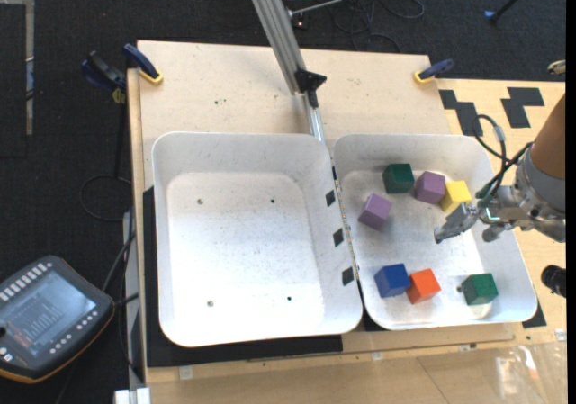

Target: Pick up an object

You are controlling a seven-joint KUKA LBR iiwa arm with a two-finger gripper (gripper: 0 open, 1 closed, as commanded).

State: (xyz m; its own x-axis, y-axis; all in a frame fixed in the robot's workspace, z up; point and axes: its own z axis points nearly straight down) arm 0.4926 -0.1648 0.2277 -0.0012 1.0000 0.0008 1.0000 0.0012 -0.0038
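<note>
The right bin (360, 159) holds several small cubes: a dark green one (398, 178), two purple ones (430, 186) (375, 210), a yellow one (457, 193), a blue one (391, 280), an orange one (424, 285) and a green one (479, 288). My gripper (453, 224) reaches in from the right edge of this bin, just below the yellow cube and to the right of the lower purple cube. I see nothing held in it.
The left bin (180, 155) sits beside the right one on the beige bench. A metal pole (274, 20) slants down to the bins' shared back edge. A teach pendant (45, 312) lies at the lower left, off the bench.
</note>
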